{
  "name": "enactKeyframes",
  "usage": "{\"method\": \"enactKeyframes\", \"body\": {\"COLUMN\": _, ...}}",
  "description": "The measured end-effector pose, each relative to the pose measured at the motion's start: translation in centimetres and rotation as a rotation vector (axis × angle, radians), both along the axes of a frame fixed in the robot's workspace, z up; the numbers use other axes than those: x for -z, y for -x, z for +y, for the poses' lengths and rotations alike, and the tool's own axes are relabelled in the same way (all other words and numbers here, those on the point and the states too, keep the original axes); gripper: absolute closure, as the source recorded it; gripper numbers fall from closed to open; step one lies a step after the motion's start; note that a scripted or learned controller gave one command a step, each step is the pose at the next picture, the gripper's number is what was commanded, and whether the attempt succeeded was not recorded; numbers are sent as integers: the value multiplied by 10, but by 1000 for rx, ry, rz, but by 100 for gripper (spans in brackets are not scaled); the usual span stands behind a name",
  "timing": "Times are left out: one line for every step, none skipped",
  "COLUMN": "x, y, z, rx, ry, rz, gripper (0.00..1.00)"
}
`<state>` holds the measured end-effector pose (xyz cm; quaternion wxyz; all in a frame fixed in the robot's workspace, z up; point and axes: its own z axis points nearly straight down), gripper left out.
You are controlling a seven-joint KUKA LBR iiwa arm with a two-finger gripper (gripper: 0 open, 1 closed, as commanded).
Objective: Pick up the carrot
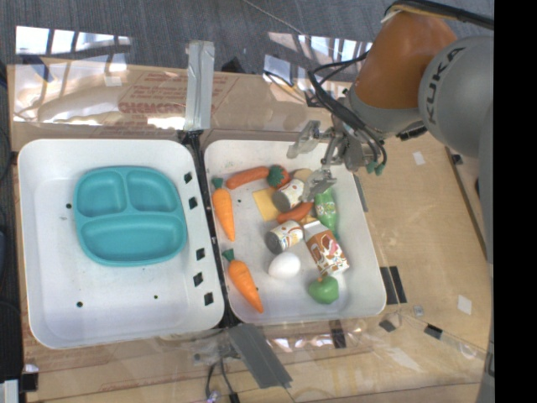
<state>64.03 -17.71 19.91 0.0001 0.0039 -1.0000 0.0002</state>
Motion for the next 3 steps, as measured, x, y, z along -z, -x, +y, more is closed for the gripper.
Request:
{"method": "enactKeyframes", "body": {"x": 47, "y": 67, "z": 68, "rx": -15, "ry": -4, "rz": 5, "gripper": 0}}
{"method": "enactKeyframes", "body": {"x": 109, "y": 97, "z": 87, "rx": -152, "ry": -2, "rz": 5, "gripper": 0}}
{"method": "enactKeyframes", "body": {"x": -18, "y": 138, "z": 79, "rx": -354, "ry": 3, "rz": -10, "gripper": 0}}
